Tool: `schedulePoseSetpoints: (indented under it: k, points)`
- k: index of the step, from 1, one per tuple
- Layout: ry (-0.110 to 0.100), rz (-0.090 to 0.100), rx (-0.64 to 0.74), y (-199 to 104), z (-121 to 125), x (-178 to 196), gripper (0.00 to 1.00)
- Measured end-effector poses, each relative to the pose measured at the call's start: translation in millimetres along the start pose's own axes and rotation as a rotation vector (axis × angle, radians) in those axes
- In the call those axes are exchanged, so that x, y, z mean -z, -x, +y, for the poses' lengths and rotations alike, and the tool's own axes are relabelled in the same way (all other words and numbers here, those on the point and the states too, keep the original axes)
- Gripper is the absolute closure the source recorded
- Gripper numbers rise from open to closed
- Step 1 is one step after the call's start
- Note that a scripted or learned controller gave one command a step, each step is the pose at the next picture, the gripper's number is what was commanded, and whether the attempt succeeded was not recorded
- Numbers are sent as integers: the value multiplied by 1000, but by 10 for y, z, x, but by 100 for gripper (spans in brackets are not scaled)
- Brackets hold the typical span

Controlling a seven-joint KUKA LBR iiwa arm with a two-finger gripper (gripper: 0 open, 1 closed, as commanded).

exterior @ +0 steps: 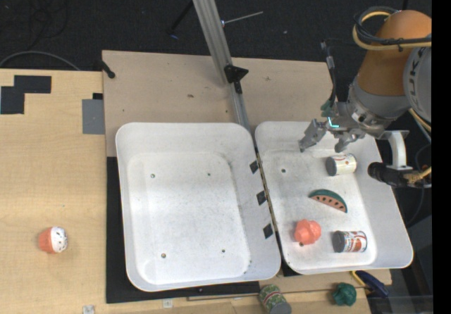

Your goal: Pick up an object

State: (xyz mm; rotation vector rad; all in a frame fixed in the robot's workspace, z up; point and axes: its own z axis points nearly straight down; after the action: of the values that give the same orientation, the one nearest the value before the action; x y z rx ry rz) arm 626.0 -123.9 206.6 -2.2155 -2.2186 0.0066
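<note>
Two white bins [141, 143] sit side by side; spread-open, empty gripper [329, 138] hovers just above small white cylinder [341, 164], likely lining up a grasp.

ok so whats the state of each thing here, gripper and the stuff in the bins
gripper: open, above the right bin's far end, holding nothing
white cylinder: lying on its side, just below the gripper
watermelon slice: lying flat
red lump: resting near the bin's left wall
can: lying on its side
right bin: holds all four things
</note>
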Motion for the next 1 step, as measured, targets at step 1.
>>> schedulePoseSetpoints:
  k: [1]
  points:
    - [4, -1, 1, 0, 9, 22, 0]
